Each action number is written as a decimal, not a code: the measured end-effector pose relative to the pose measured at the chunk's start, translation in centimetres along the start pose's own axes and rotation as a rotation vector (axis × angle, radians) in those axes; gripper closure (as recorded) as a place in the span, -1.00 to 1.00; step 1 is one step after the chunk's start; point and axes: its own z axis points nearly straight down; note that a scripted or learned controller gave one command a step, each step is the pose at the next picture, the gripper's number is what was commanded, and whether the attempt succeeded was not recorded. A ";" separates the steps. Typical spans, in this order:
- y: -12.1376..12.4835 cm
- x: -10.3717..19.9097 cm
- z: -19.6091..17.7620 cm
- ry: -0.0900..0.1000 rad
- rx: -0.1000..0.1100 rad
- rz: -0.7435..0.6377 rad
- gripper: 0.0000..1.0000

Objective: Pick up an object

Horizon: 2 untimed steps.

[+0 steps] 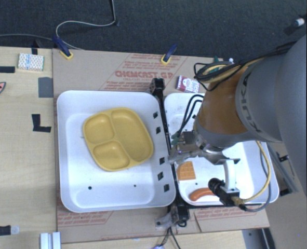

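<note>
A yellow three-compartment plate (pixel 117 138) lies in the left bin (pixel 75 191). In the right bin (pixel 257 191) an orange cracker-like square (pixel 186 171) lies near the left wall, and a small sausage (pixel 200 194) rests at the front edge. My arm, with its orange band (pixel 221 108), hangs over the right bin and covers much of it. The gripper (pixel 182 148) sits low at the bin's left side, just above the orange square; its tips are hidden by the wrist.
A black divider (pixel 163 134) with clips separates the two bins. A small red-and-white packet (pixel 185 84) lies behind the right bin. Yellow and black cables (pixel 267 175) loop around the arm. Clamps (pixel 169 55) hold the cardboard base at the back.
</note>
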 end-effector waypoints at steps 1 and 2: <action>0.0 0.0 0.0 0.000 0.000 0.000 -1.00; 0.0 -1.9 0.9 -0.003 -0.001 0.004 -1.00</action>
